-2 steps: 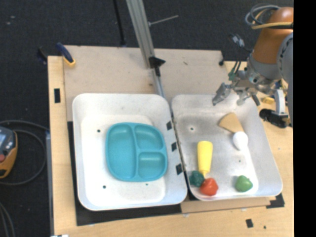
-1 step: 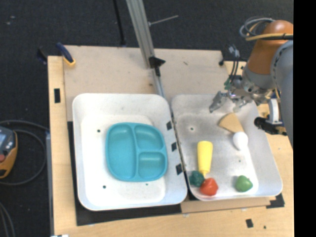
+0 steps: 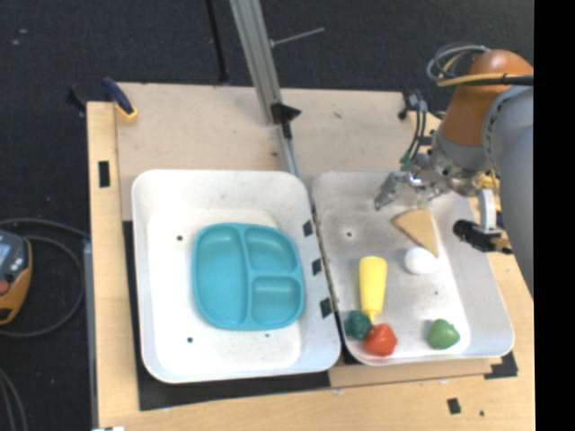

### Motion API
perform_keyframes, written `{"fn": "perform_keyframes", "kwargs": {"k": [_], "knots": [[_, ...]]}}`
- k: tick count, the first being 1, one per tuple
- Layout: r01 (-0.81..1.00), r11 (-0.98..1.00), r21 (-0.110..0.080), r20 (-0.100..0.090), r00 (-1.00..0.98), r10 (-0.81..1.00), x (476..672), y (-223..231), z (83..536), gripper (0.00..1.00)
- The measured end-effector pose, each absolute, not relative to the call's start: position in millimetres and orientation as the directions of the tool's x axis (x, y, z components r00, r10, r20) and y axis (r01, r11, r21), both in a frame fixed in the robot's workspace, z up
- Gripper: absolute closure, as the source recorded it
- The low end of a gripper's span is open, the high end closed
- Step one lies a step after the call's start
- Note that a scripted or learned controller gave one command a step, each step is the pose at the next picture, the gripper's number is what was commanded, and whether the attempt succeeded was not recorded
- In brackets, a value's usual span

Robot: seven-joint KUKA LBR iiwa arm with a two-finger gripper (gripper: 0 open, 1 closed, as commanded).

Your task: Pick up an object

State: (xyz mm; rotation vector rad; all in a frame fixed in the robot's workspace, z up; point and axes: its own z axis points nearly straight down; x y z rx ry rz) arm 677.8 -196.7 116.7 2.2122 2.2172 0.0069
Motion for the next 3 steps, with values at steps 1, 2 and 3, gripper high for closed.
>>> {"fn": "perform_keyframes", "kwargs": {"k": [1,2,3], "knots": [[1.000,0.004,0.008,-0.007,-0.004,1.000,677.4,-198,126,1.00],[1.000,0.003,0.007,-0.002,-0.003,1.000,679.3,-189,179,1.00],[1.000,0.004,0.007,-0.002,-0.004,1.000,685.4,-187,226,1.00]]}}
